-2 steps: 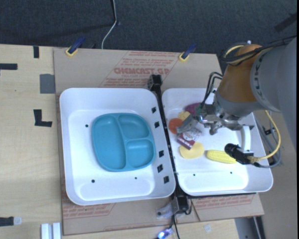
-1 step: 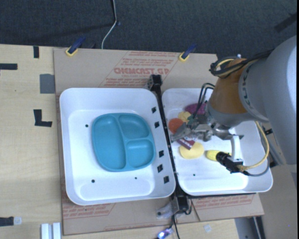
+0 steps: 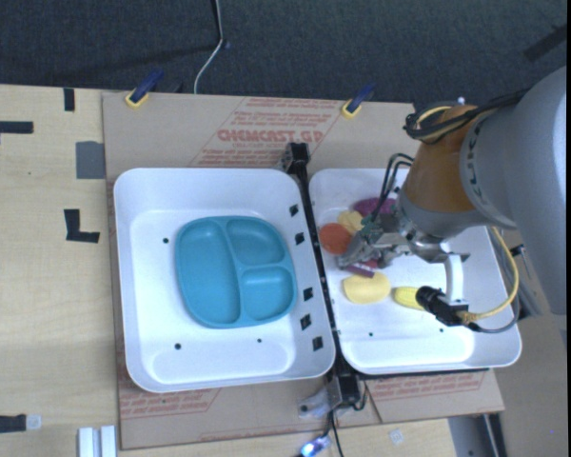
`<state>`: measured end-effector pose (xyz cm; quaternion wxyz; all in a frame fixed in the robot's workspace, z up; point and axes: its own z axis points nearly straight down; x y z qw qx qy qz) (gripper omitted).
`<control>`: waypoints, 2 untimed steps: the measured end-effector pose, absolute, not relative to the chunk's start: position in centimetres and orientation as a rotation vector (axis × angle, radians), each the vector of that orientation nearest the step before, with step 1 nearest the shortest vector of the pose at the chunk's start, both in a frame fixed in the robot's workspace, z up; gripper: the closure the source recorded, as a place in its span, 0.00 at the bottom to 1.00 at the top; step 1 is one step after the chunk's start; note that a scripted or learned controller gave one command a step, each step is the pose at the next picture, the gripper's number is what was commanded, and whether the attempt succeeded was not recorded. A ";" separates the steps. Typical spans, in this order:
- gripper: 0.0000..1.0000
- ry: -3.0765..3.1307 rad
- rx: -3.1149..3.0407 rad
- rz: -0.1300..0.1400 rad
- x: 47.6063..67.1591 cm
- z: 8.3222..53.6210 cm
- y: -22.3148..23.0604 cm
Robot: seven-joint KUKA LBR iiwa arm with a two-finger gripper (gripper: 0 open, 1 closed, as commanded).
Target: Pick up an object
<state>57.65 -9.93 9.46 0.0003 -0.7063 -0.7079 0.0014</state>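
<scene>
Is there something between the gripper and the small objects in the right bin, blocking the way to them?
Nothing visible blocks it. The gripper is already down in the right bin, right among the small objects: the red piece and orange piece beside it, the yellow piece just below. The blue plate lies apart in the left bin.

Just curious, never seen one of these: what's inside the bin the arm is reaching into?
In the right bin: a yellow piece, a red-orange piece, something purple. The arm covers the rest, so more may lie beneath.
</scene>
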 end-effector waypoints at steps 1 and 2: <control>1.00 -2.225 -2.222 -0.002 58.4 15.4 -10.2; 1.00 -2.225 -2.221 -0.002 58.6 19.6 -10.0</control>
